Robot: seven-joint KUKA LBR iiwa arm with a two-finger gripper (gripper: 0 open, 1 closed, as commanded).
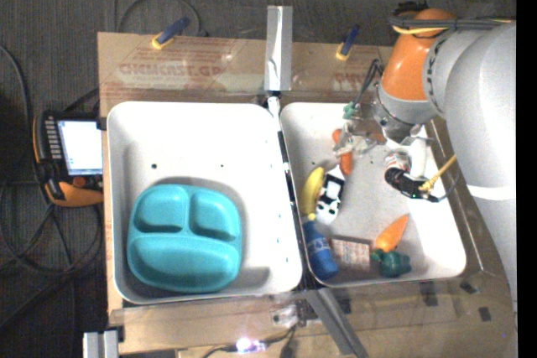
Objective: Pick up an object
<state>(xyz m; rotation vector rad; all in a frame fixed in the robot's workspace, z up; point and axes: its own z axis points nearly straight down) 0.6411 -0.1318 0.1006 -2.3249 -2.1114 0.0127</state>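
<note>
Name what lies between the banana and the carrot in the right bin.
Camera view: between the banana and the carrot lies a black-and-white toy, then bare floor of the right bin.

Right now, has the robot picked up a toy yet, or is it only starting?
Only starting, it seems. The pincer is down in the right bin, at its far end, close to a small orange piece. Nothing looks lifted: the banana, carrot and blue bottle lie in that bin, and the teal tray sits in the left bin. Gripping and lifting are left.
</note>
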